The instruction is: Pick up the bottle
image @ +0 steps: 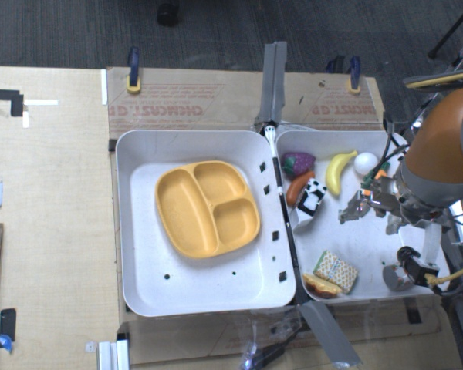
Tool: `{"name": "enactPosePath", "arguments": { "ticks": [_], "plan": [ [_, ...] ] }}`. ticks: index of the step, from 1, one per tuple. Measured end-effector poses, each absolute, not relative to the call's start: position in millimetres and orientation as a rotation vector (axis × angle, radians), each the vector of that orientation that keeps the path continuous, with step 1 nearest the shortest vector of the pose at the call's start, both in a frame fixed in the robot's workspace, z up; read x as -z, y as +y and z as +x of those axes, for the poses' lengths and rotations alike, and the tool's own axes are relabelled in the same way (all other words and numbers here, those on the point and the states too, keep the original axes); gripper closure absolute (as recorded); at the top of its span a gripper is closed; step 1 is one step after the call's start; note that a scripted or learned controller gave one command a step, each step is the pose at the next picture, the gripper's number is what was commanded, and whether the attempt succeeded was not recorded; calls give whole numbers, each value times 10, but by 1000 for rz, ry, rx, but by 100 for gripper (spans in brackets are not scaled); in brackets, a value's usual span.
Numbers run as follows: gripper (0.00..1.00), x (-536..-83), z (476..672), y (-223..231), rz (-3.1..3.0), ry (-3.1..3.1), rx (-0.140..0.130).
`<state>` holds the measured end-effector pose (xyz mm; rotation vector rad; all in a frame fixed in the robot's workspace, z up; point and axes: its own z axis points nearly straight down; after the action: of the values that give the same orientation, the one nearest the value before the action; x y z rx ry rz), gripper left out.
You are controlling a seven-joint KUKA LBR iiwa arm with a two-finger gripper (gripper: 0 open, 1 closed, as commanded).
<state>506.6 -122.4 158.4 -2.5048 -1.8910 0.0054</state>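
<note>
The bottle (297, 186) (the reddish-orange item, as far as I can tell) lies slanted by the left wall of the right bin (370, 285), just below a purple toy (299, 162) and touching a black-and-white toy (313, 197). A banana (337, 171) lies near its right. The pincer (353, 210) hangs over that bin, apart from the bottle; whether it is open or closed cannot be told.

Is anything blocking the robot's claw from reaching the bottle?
Nothing visible. The gripper hangs just right of what looks like the bottle, black and white, with bare bin floor between them. The banana lies beyond that gap.
</note>
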Motion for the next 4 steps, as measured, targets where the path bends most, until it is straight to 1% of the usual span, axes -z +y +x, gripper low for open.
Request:
{"name": "enactPosePath", "arguments": {
  "ticks": [1,2,3,4],
  "plan": [
    [0,-905,5055,-943,-2561,-1814,-5],
    [0,-1906,4777,-657,-2291,-2149,-3],
    [0,-1043,4763,-945,-2120,-2313,-4],
    [0,-912,5220,-954,-1783,-2586,-1]
  ]
}}
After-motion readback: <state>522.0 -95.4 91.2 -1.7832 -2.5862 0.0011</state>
